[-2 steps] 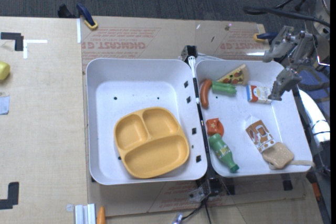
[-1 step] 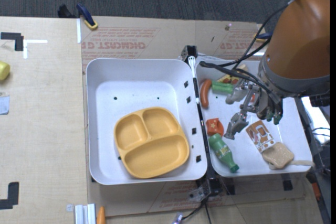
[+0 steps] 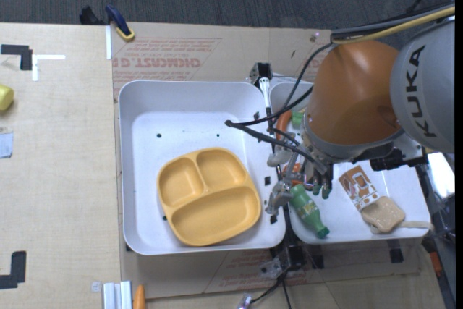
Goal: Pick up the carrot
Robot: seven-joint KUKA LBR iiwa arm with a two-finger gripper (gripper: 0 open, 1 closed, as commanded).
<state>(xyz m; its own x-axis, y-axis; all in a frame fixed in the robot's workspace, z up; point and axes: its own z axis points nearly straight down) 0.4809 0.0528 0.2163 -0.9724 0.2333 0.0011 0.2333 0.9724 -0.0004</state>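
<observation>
The carrot (image 3: 287, 117) looks light, hard and smooth, so grab its middle; I cannot tell the tool's (image 3: 295, 181) state.

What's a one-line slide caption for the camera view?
KUKA arm reaches into the right bin above a green bottle; a yellow divided plate sits in the left bin.

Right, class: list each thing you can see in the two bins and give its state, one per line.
Yellow three-compartment plastic plate: flat in the left bin, nothing on it.
Green plastic bottle: lying on its side in the right bin.
Orange carrot: in the right bin, mostly hidden by the arm.
Tan toast-shaped piece: lying flat.
Hand: low over the right bin.
</observation>
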